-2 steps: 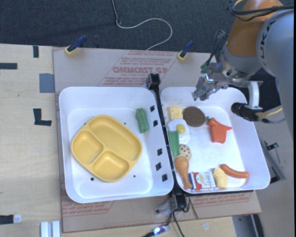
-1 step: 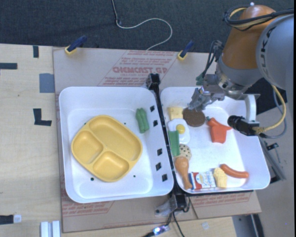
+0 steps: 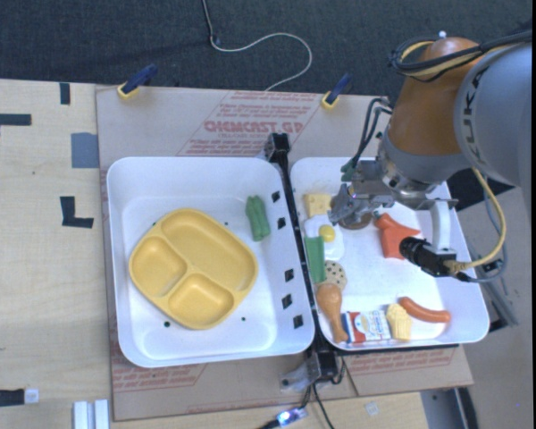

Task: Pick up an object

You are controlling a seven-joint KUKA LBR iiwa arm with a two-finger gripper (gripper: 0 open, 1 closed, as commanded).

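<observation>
One claw (image 3: pixel 350 211) | over right bin (image 3: pixel 469 329) | beside cheese wedge (image 3: pixel 316 205)

Pincer (image 3: pixel 350 211) hangs over the toy-strewn right bin (image 3: pixel 469 329).

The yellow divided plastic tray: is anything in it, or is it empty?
Empty. The yellow divided plastic tray shows three bare compartments; the small green toy lies beside it.

divided plate (image 3: pixel 193 267) in left bin (image 3: pixel 125 239), toy foods (image 3: pixel 375 322) in right bin (image 3: pixel 472 315)
</observation>
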